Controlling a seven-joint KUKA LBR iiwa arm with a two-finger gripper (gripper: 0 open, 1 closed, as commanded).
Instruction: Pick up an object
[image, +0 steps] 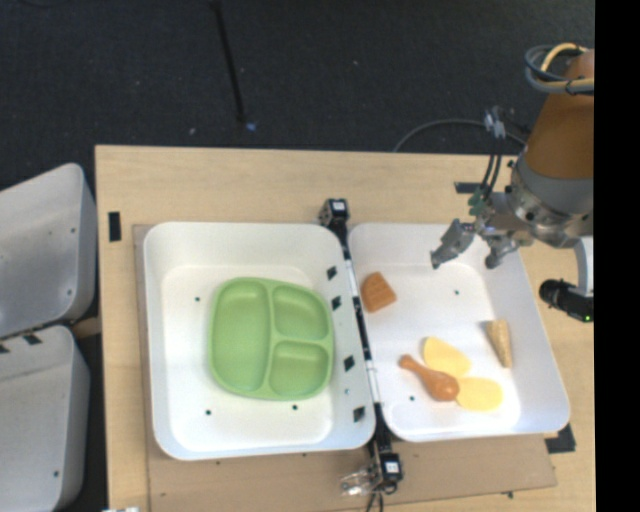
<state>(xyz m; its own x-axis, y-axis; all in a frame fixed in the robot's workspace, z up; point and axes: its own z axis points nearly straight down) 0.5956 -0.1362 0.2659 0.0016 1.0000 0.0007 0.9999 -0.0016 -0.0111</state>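
Observation:
My gripper (472, 249) hangs open over the back of the right bin (420, 420), its two grey fingers spread apart with nothing between them. Below it in that bin lie an orange-brown chunk (377, 292) near the left wall, a brown drumstick-shaped piece (430, 377), two yellow slices (445, 354) (480, 394) and a tan cone-shaped piece (499, 342) at the right. The gripper is above and apart from all of them.
The left bin (170, 400) holds a green divided plate (270, 338). A black-clipped divider (352, 330) runs between the bins. Cables loop behind the arm at the bench's back right. White chair-like shapes (40, 250) stand off the bench's left.

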